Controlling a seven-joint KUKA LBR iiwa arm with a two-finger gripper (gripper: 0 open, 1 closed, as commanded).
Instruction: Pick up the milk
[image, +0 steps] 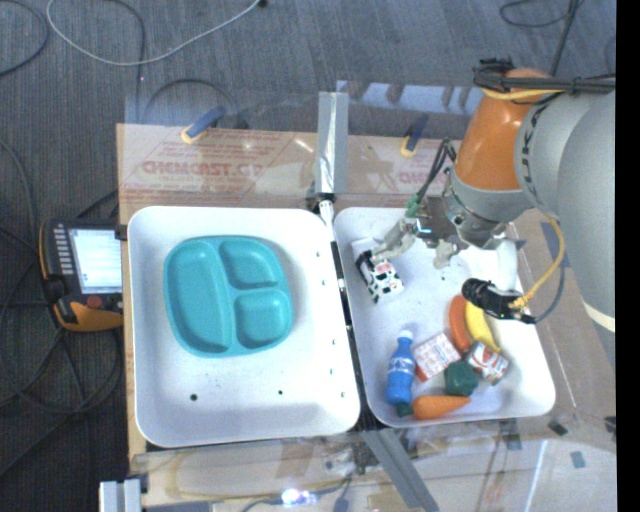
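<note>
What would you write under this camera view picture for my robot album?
A robot arm's tool hovers over the right bin, near a cow-spotted milk carton; a teal tray sits in the left bin.

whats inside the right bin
The right bin holds a cow-patterned milk carton, blue bottle, carrot, banana and small cartons; the arm covers its upper corner.

Bright, even overhead light; white bins (240, 420) glare slightly, shadows are soft, and the picture looks somewhat grainy.
</note>
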